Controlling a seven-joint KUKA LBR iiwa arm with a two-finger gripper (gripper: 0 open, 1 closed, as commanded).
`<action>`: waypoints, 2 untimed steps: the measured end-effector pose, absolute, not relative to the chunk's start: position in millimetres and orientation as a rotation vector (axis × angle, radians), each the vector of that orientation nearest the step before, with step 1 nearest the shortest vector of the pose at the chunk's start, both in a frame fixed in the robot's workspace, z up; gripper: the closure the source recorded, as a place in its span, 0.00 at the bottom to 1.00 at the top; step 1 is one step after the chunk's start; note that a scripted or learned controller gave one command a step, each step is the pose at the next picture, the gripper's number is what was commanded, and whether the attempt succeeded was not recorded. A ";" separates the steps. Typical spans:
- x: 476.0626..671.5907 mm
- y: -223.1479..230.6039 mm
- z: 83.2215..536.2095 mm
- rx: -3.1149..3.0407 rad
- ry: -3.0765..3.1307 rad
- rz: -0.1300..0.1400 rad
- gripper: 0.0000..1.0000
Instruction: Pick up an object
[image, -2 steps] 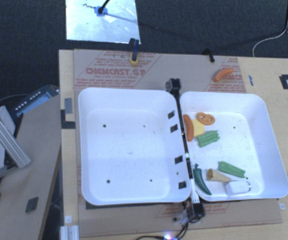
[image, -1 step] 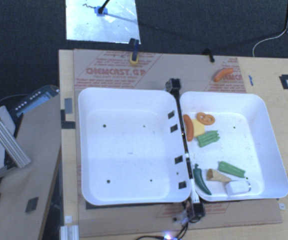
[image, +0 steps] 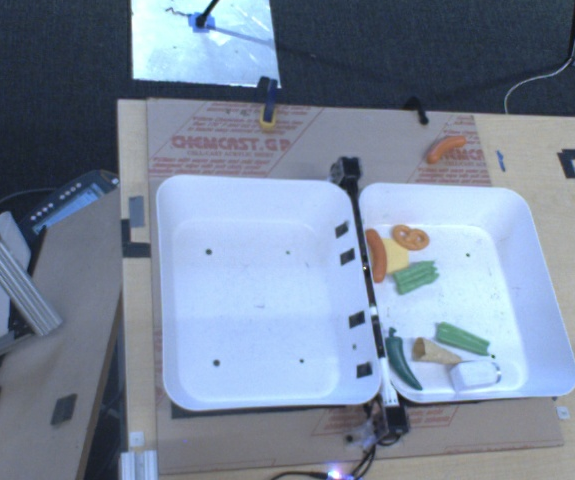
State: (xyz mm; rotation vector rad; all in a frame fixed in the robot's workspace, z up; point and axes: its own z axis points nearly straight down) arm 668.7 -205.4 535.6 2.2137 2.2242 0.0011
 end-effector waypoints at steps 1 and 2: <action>668.7 -205.4 535.6 2.214 2.224 0.001 1.00; 668.7 -205.4 535.6 2.213 2.224 0.001 1.00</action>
